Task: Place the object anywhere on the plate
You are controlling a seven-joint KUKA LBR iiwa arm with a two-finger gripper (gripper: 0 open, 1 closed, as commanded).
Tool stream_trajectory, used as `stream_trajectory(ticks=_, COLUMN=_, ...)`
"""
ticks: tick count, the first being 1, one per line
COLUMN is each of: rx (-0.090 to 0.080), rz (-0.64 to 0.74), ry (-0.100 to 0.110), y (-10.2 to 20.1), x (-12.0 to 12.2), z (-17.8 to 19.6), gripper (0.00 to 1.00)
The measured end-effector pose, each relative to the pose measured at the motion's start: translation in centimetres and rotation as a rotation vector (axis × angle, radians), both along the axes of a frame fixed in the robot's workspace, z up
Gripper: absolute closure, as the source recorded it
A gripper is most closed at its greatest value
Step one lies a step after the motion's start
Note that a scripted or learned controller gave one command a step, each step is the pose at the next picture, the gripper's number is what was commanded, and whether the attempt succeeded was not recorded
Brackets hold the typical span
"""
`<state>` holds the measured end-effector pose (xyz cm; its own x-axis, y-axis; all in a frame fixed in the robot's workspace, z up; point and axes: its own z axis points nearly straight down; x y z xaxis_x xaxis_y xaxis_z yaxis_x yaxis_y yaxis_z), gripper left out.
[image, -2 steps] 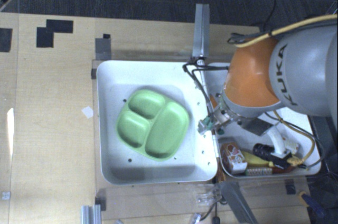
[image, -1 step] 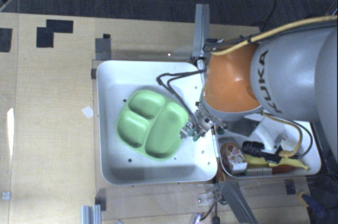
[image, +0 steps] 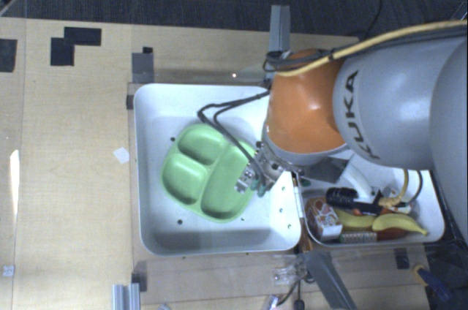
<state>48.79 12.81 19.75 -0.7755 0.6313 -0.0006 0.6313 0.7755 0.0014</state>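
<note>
A light green plate (image: 197,173) with three compartments lies tilted in the left white bin (image: 157,228). My gripper (image: 256,177) hangs over the plate's right edge, below the arm's orange band (image: 303,115). The wrist hides most of the fingers, and I cannot make out anything between them.
The right bin (image: 431,228) holds a banana (image: 398,222), a black-handled tool (image: 351,197) and a small brown and white packet (image: 325,217). The big grey arm (image: 409,104) covers most of that bin. A black cable (image: 223,111) loops over the left bin's back.
</note>
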Motion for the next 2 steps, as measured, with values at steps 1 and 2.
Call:
stream_trajectory(ticks=1, rx=0.0, rz=-0.077, ry=0.0, y=-3.1, x=7.7, z=-1.5, gripper=1.0)
stream_trajectory(ticks=2, rx=-0.001, rz=0.145, ry=-0.005, y=-7.6, x=13.6, z=-1.3, gripper=1.0)
